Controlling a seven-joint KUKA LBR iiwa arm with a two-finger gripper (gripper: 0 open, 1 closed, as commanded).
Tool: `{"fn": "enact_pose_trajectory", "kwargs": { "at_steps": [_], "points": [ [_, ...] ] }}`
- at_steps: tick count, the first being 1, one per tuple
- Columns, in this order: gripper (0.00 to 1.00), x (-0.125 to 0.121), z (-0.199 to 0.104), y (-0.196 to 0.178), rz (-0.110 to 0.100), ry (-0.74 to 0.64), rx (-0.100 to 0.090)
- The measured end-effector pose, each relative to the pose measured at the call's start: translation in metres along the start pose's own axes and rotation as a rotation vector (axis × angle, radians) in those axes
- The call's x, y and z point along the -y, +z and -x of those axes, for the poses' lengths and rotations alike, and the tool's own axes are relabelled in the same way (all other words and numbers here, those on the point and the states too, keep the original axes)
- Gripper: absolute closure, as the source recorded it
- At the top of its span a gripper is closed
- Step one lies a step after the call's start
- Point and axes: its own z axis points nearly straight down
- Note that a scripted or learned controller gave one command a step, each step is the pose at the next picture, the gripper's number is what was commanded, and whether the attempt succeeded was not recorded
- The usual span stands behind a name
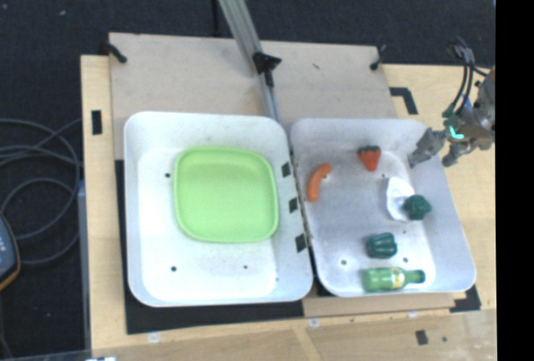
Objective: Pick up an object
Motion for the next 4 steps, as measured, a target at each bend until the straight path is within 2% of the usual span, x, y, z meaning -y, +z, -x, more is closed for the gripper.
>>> {"fn": "enact_pose_trajectory", "kwargs": {
  "at_steps": [1, 3, 4],
  "points": [
    [0.00, 0.000, 0.000, 0.000, 0.000, 0.000, 0.000],
    [0.00, 0.007, -0.004, 0.124, -0.006, 0.000, -0.001],
    [0.00, 0.007, -0.003, 0.164, 0.001, 0.000, 0.001]
  ]
}}
